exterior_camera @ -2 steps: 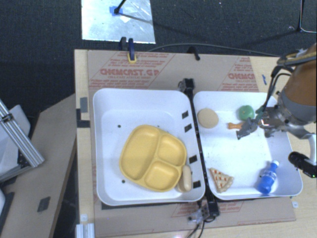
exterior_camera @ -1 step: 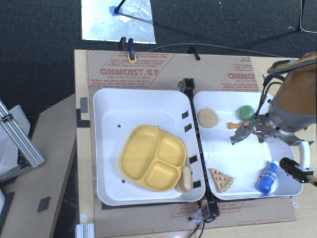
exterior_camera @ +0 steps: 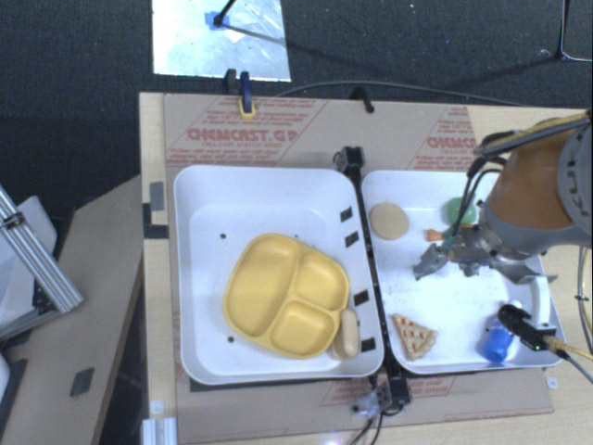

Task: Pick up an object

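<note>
My gripper (exterior_camera: 429,265) hangs low over the middle of the right bin (exterior_camera: 463,182), reaching in from the right. A small orange piece (exterior_camera: 434,235) lies just behind it, and a green object (exterior_camera: 458,211) sits further back, partly hidden by the arm. A round tan cookie (exterior_camera: 389,221) rests at the bin's back left. A waffle-patterned wedge (exterior_camera: 413,336) lies near the front, with a blue object (exterior_camera: 497,344) at the front right. Nothing is visibly in the gripper.
The left bin (exterior_camera: 213,193) holds a yellow divided plate (exterior_camera: 285,295), with a small tan bread roll (exterior_camera: 347,333) against the plate's right front edge. A black divider (exterior_camera: 366,267) runs between the two bins.
</note>
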